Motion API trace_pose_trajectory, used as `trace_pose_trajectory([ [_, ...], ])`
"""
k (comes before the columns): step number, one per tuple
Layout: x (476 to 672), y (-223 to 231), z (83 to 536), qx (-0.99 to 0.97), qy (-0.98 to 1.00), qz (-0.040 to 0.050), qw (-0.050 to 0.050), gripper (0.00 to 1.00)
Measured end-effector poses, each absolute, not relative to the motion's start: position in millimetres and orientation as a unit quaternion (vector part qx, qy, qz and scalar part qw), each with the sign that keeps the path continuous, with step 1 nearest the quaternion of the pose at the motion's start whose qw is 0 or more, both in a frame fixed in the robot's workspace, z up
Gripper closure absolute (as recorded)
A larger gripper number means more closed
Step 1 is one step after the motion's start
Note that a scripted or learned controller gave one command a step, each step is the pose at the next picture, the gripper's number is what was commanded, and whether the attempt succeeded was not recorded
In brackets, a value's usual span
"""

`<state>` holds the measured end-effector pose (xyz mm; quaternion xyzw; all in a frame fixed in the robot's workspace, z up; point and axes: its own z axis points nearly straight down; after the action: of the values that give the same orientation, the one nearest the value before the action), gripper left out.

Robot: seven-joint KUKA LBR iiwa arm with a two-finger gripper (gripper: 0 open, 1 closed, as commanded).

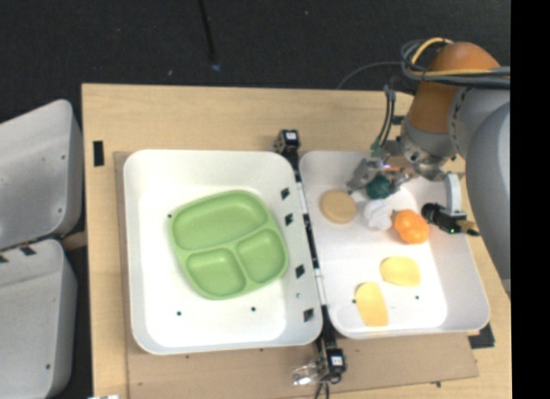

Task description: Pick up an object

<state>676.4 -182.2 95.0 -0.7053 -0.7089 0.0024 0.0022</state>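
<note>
My gripper [376,179] reaches down into the far part of the right bin [455,294]. A small teal object [378,188] sits right at its tip, above a crumpled white item [376,213]. Left of these lies a round tan disc [338,207], and to the right an orange fruit-like piece [411,226]. Two yellow pieces lie nearer the front, one rounded [400,272] and one oblong [371,303]. Whether the teal object is gripped or just lies under the gripper is not visible.
The left bin [146,303] holds a green divided plate [228,242]. Black clips [302,242] line the ridge between the two bins. The grey arm with its orange band [447,88] comes in over the right bin's far right corner.
</note>
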Motion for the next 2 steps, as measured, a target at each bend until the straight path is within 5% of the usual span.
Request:
trace_pose_trajectory([
  [1, 677.7, -183.2, 105.7, -0.704, -0.710, 0.0027, 0.001, 1.00],
  [2, 683.4, -189.4, 148.8, -0.706, -0.708, -0.0001, 0.000, 1.00],
])
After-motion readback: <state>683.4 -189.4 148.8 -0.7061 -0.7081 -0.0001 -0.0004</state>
